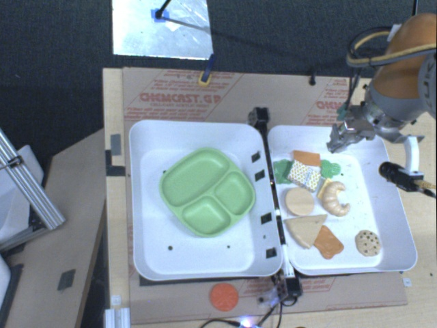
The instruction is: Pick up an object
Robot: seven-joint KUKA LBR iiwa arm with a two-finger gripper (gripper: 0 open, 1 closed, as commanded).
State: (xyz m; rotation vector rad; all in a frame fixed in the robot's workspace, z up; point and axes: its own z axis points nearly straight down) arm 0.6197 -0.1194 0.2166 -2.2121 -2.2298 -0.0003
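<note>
My gripper [336,144] hangs over the far part of the right bin [386,183], just above and right of an orange block [306,158]. Nothing shows between its fingers. Below it lie a green piece [330,167], a patterned wrapped square [304,175], a croissant [334,198], a round tan disc [299,201], a pale wedge [305,229], an orange slice [328,242] and a chocolate chip cookie [368,242].
The left bin [147,183] holds a green divided plate [207,192]. A black divider with clips [270,183] runs between the bins. A red disc [224,296] lies on the cardboard in front of the bins.
</note>
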